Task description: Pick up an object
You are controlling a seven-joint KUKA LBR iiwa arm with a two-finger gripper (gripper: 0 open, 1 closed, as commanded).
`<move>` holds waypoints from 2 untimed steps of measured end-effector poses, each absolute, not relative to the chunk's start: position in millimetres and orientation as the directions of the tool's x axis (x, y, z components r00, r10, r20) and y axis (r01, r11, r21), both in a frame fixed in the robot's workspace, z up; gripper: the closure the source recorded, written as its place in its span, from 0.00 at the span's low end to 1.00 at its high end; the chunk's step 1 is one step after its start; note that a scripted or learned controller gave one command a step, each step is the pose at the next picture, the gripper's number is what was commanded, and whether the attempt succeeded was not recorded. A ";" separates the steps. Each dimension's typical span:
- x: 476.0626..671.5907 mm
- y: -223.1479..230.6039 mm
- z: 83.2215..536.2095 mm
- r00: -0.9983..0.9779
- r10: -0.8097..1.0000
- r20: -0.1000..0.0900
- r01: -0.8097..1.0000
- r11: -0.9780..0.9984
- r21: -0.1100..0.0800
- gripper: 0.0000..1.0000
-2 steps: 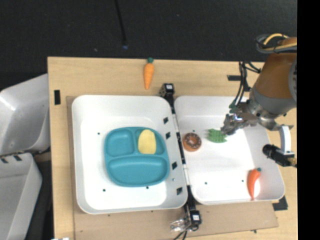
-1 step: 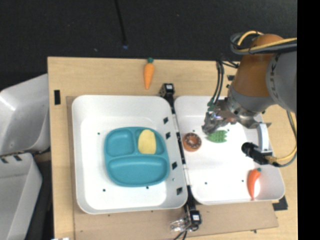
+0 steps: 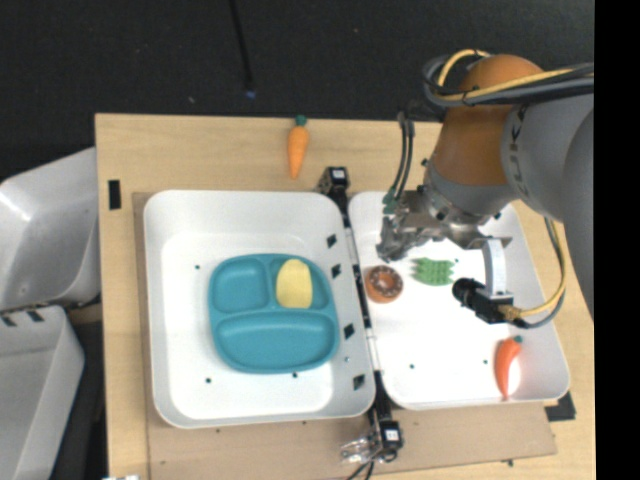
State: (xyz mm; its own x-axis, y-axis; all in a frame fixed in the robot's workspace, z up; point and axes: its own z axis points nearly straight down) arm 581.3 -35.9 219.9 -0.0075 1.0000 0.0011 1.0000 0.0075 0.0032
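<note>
In the right bin [image 3: 440,378] lie a brown doughnut [image 3: 383,284], a green leafy toy [image 3: 434,270] and an orange-red carrot-like toy [image 3: 508,365]. My gripper [image 3: 396,244] hangs over the bin's upper left part, just above the doughnut and left of the green toy. I see nothing held between its fingers. The arm's orange band and grey body cover the bin's upper right part.
The left bin [image 3: 180,228] holds a blue divided tray [image 3: 270,333] with a yellow lemon-like piece [image 3: 294,282] in its upper right compartment. An orange carrot [image 3: 297,146] lies on the bench behind the bins. A black fitting [image 3: 477,299] sits on the arm's side.
</note>
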 end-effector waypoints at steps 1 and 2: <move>593.4 21.4 223.4 -0.008 1.000 0.002 1.000 0.008 0.002 1.00; 584.2 68.2 229.9 -0.006 1.000 0.001 1.000 0.006 0.001 1.00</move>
